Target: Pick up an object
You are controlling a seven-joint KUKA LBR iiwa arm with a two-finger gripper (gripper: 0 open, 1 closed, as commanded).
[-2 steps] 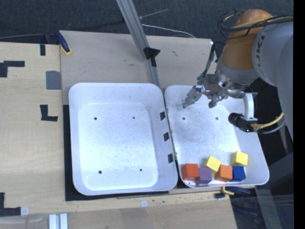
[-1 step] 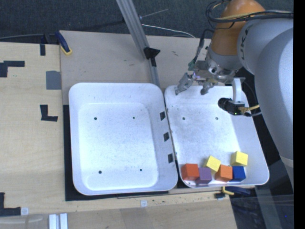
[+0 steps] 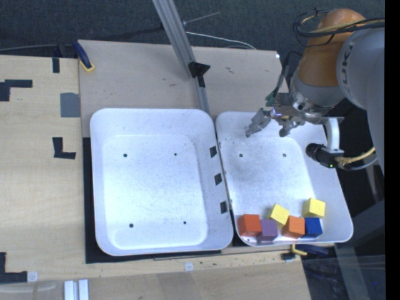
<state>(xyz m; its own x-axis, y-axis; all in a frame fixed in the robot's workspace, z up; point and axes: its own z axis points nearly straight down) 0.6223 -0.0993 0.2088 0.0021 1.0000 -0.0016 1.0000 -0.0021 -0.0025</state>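
Several small blocks lie along the near edge of the right bin point(image 3: 262, 167): an orange one point(image 3: 250, 224), a purple one point(image 3: 269, 229), a yellow one point(image 3: 279, 214), a second orange one point(image 3: 294, 226), a blue one point(image 3: 313, 227) and another yellow one point(image 3: 315, 207). My gripper point(image 3: 270, 125) hangs over the far end of that bin, well away from the blocks. Its two fingers are spread apart with nothing between them.
The left bin point(image 3: 150, 180) lies beside the right one, joined by black clips point(image 3: 217, 179). A slanted metal pole point(image 3: 178, 36) crosses the bench behind the bins. A cable and connector point(image 3: 325, 155) hang at the right bin's right rim.
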